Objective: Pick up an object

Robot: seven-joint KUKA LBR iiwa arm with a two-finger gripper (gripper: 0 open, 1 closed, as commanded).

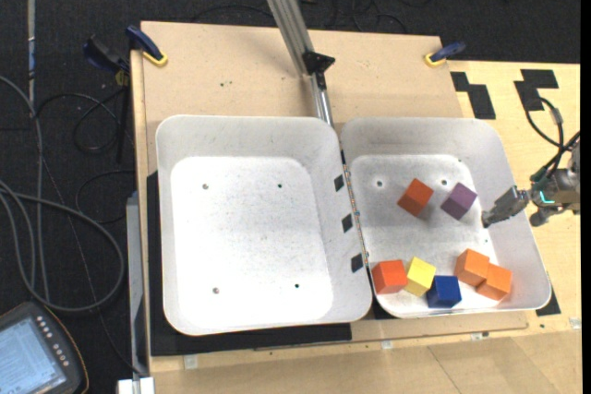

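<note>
Claw (506, 208) at right bin (480, 143) rim, finger state unreadable, grasp not evident; purple cube (459, 199) just left of claw, nearest target.

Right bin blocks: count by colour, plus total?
Blocks in the right bin:
Orange: 4
Purple: 1
Yellow: 1
Blue: 1
Total: 7
</note>
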